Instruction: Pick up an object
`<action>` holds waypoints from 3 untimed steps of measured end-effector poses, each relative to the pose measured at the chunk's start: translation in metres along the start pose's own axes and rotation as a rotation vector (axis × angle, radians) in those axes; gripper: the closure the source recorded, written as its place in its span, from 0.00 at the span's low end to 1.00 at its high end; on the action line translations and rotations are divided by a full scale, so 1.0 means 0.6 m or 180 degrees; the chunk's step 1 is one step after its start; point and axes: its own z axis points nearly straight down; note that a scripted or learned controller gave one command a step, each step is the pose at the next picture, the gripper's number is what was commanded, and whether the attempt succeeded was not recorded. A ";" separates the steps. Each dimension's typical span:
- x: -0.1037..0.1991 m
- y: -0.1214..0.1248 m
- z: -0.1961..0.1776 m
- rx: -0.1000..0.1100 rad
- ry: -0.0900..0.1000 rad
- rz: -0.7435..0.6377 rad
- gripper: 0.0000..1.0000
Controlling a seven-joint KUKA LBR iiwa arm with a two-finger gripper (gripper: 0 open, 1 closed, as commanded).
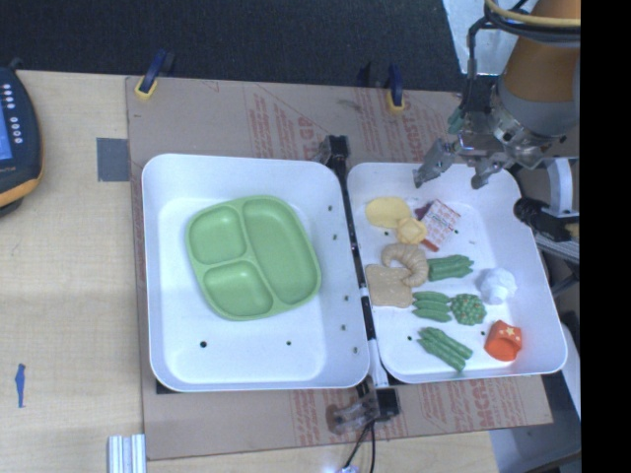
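- From the overhead camera: two white bins sit side by side on a brown cardboard sheet point(246, 116), clipped to the bench.
- The left bin point(168, 264) holds a green divided plate point(254, 256), lying flat, with three compartments.
- The right bin point(532, 264) holds the toy food: a yellow piece point(386, 211) and a red-and-white packet point(440, 220) near the far end, a smaller yellow bit point(411, 231) between them.
- Below those, a tan curled piece point(405, 256) touches a flat beige one point(388, 286); green pods point(450, 267) lie just beside.
- More green pods point(431, 305), a broccoli point(468, 309), a white lump point(497, 284), another pod point(444, 348) and a red piece point(503, 341) fill the near end.
- The gripper point(458, 172) hangs over the right bin's far rim, fingers spread apart, nothing between them.
- A handheld pendant point(15, 136) rests at the bench's left edge.
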 end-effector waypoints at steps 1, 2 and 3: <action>-0.037 0.018 0.144 0.0017 -0.0004 0.0006 0.00; 0.008 -0.113 0.251 -0.0014 -0.0005 0.0005 0.00; 0.011 -0.100 0.252 -0.0019 -0.0007 -0.0001 0.00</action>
